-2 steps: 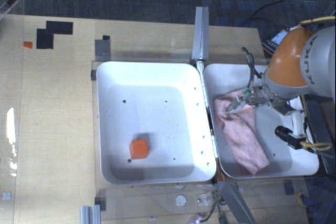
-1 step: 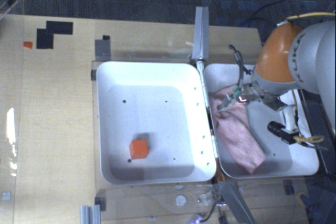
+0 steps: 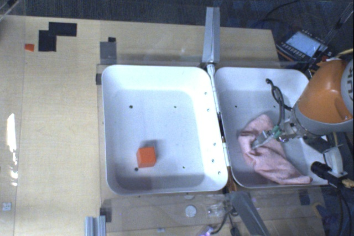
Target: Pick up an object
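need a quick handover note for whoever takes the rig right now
Tool: down in the right bin, at the pink cloth; whether it grips the cloth cannot be told.
Things: cloth bunched in the right bin's near half; orange block in the left bin, near its front left.
Done: arm has reached the cloth.
Left: confirm a grip, then lift. Nothing is seen raised yet.

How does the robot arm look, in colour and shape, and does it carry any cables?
The arm is rounded, with a bulging orange band and grey below it. A thin dark cable loops along it toward the gripper, a small greyish metal part with a touch of green.
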Tool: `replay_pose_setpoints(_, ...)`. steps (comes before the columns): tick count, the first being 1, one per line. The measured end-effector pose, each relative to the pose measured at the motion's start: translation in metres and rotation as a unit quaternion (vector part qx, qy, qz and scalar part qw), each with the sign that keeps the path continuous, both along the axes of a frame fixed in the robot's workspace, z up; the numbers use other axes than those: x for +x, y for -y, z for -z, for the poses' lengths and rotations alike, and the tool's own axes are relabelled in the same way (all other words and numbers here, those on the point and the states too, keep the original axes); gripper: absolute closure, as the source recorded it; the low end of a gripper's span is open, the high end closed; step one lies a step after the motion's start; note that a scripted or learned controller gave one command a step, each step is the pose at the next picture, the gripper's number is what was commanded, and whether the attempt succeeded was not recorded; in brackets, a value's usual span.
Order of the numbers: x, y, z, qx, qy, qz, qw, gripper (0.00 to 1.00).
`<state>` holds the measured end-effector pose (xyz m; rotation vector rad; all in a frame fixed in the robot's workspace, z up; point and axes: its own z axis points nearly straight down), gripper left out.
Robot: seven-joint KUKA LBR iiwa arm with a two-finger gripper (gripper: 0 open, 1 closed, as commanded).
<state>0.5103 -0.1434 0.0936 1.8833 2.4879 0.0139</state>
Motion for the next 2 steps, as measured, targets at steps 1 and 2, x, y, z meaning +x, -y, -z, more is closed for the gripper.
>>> replay_pose_setpoints(1, 0.023, -0.029, -0.003, 0.0040, -0.003, 0.082, 0.9966, 0.00)
replay_pose_setpoints(2, 0.068, -0.042, 0.000, 0.0045, 0.000, 0.113, 0.9936, 0.00)
